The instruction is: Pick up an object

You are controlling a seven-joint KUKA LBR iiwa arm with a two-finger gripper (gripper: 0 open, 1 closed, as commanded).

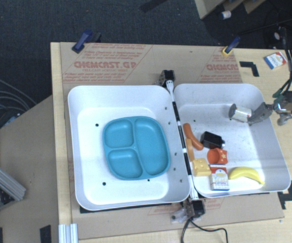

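Observation:
The right bin (267, 151) holds several small objects. An orange sausage (191, 136) lies by the divider, with a black block (212, 138) to its right. Below them are a red-orange piece (217, 156), a yellow cube (202, 167), a small white and red box (220, 179) and a banana (246, 174). A silver cylinder (240, 113) lies near the bin's back, touching a grey wedge-shaped piece (260, 114). My gripper (283, 107) comes in over the bin's right rim, just right of that grey piece. The view is too small to show how it stands.
The left bin (85, 135) holds a blue divided plate (136, 147). A black divider strip (179, 130) runs between the bins. Cables hang at the right edge above the gripper. Cardboard covers the bench around the bins.

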